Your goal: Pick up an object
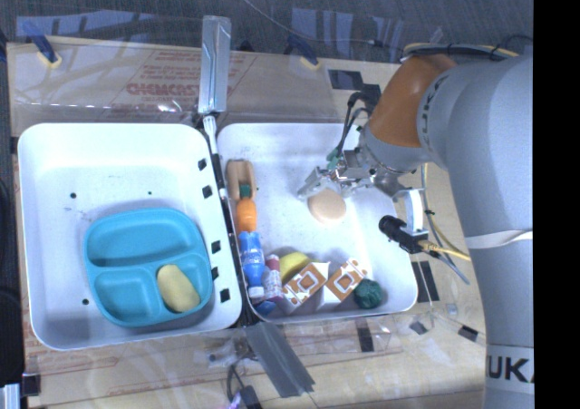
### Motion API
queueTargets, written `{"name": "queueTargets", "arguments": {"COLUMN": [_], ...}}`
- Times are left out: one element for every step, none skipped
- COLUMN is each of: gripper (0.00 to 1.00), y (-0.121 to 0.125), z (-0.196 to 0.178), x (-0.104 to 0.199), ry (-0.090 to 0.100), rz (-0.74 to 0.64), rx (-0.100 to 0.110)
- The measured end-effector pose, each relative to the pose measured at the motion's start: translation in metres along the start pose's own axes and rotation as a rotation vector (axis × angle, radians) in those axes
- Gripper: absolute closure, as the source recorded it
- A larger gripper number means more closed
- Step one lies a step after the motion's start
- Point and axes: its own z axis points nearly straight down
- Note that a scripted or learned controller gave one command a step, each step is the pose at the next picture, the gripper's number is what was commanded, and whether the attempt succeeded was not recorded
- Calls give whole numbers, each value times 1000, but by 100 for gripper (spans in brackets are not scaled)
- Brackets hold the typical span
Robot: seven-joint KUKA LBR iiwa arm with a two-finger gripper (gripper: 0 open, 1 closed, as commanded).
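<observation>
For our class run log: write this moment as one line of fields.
arm: over right bin | gripper: just above tan round object, grip unclear | left bin: blue tray, yellow object

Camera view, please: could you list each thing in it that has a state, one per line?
Gripper: down inside the right bin, right above the beige round object.
Beige round object: lying on the bin floor, not lifted.
Blue tray: flat in the left bin.
Yellow potato-like object: resting in the tray's lower right compartment.
Orange carrot-like object: lying along the right bin's left wall.
</observation>
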Motion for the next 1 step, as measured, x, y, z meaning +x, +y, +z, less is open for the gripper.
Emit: {"name": "queueTargets", "arguments": {"gripper": [100], "y": [1], "z": [-11], "x": [0], "ry": [-1], "rz": [-5], "rx": [-2]}}
